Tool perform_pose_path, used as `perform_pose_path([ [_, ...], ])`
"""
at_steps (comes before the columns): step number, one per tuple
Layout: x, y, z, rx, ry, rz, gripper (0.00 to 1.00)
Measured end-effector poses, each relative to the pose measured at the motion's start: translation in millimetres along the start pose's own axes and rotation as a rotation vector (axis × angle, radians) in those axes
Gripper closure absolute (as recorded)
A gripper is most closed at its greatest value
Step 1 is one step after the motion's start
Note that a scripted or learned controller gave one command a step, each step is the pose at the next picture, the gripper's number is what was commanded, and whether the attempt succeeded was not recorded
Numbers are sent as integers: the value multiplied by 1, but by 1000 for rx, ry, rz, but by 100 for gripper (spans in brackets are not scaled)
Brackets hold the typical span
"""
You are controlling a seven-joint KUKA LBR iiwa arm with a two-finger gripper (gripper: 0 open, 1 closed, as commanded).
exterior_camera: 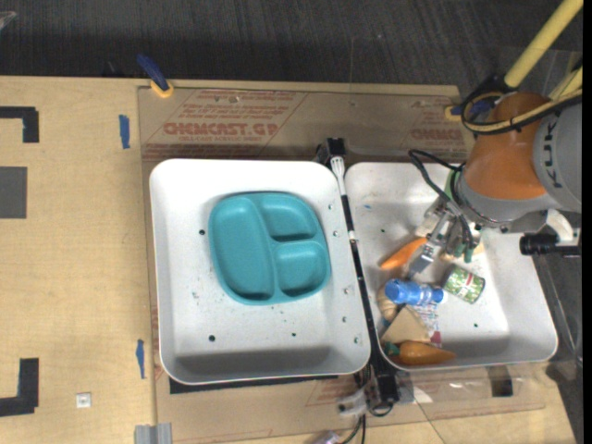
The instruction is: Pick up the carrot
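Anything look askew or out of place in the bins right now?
Nothing looks spilled or broken. The right bin holds a jumble: blue bottle and green can lying on their sides beside the carrot. The teal tray sits flat in the left bin.

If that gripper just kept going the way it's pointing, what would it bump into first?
Most likely the carrot. The gripper points down and leftward into the right bin, and the carrot lies just beyond its tip. Height is hard to judge from above, so it may already touch.

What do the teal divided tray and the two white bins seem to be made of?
Teal divided tray: likely moulded plastic, matte, with rounded compartment edges and uniform colour. Shallow white bins: probably thin formed plastic, slightly glossy, with soft rounded rims and scuffs.
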State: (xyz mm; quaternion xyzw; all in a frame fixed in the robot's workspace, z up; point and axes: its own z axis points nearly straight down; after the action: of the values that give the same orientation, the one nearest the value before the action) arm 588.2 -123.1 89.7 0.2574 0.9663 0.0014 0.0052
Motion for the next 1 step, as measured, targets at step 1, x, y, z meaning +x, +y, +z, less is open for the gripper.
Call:
perform_pose_path([
  [1,29,14,-1,0,-3,167,0],
])
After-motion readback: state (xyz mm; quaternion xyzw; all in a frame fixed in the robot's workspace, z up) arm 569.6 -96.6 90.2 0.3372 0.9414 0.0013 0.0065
